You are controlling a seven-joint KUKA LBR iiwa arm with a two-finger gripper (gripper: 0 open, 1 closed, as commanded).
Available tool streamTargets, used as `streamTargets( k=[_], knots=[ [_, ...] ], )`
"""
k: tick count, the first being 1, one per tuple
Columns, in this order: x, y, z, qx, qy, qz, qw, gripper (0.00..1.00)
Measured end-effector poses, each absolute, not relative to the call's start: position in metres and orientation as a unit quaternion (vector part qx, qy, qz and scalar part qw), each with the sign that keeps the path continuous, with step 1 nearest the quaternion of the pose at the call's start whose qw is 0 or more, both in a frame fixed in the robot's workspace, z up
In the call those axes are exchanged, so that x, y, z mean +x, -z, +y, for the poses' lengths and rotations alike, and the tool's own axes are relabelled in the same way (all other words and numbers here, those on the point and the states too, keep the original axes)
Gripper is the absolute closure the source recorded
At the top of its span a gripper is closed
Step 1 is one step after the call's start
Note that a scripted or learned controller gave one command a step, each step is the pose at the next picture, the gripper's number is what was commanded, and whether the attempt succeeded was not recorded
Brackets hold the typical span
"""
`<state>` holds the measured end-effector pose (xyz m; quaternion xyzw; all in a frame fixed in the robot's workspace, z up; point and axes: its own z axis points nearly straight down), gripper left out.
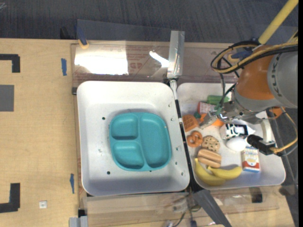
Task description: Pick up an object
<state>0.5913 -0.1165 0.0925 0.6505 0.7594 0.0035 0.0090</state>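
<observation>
Lying just below the jaws (226,122): pretzel (194,138), banana (217,172)

Hidden and cut off in the right bin

The grey arm with its orange band (265,86) runs off the right edge and covers part of the right shallow white bin (274,171); the small green item (215,99) beneath it is partly hidden and too small to identify.

We look down from one fixed camera above the bench (33,126), at a slant, both white bins (90,98) in frame, arm (265,79) entering from our right.
</observation>
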Motion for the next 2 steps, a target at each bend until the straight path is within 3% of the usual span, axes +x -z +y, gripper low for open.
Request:
streamTargets(
  k=[1,2],
  knots=[
    [0.592,-0.103,-0.116,0.651,-0.0043,0.759,0.010,1.00],
    [0.618,-0.200,-0.058,0.744,-0.0023,0.668,0.002,1.00]
  ],
)
